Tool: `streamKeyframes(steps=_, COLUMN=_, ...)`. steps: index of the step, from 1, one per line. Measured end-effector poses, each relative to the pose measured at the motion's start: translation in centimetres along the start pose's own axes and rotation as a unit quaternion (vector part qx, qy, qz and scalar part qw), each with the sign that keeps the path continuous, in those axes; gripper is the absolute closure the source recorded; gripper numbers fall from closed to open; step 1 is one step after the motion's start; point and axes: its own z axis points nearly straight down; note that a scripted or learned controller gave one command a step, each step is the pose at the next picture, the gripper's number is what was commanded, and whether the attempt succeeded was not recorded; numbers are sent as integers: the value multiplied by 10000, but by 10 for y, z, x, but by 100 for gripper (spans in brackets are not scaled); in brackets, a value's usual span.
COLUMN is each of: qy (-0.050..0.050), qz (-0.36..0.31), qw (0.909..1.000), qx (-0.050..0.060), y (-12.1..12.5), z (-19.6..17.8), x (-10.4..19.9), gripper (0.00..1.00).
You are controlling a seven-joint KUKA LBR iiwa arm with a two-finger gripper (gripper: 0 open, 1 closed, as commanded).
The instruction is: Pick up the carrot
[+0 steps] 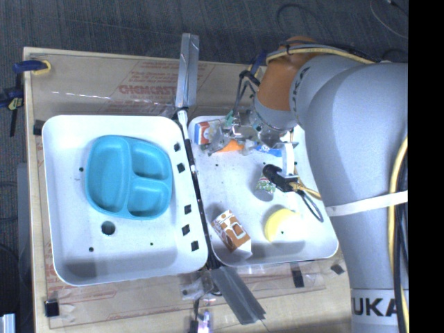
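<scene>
gripper [230, 136] over carrot [234, 145] — carrot mostly hidden | fingers unclear

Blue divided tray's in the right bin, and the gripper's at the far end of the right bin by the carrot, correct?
Not quite. The camera view shows the blue divided tray in the left bin, not the right one. The rest holds: the gripper is at the far end of the right bin by the carrot.

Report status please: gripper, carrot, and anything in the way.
Two-finger gripper down in far end of right white bin. Small orange carrot right at gripper, grasp unconfirmed. Red-and-blue carton close beside.
</scene>
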Motion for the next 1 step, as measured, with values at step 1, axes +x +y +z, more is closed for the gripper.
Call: streamKeyframes(steps=1, qy=2, qz=-28, qw=10000, qx=39, y=-1, z=-9, x=1, gripper=100)
